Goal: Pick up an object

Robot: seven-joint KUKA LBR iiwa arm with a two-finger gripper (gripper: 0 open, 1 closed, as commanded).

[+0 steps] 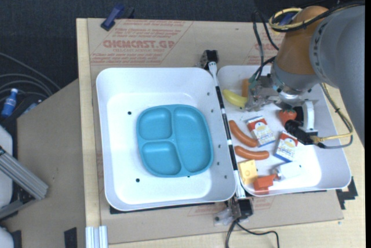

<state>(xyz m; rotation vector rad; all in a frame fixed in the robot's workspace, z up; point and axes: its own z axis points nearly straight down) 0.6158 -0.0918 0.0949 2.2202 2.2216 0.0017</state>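
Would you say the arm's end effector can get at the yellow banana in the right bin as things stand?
Probably yes. The end effector hangs just right of the banana in the right bin, and nothing lies over the banana; the hot dogs sit lower down, apart from it.

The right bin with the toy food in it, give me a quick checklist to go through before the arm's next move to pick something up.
1. Claw is over the right white bin: ok.
2. Claw is near a target, close to the yellow banana-shaped toy: ok.
3. Object seen between the claw's fingers: cannot tell.
4. Two orange sausage-shaped toys lie apart from the claw, unblocked: ok.
5. Small white and blue cartons sit crowded against other toys: not ok for a clean grasp.
6. Blue divided plastic plate sits in the left white bin, away from the arm: ok.
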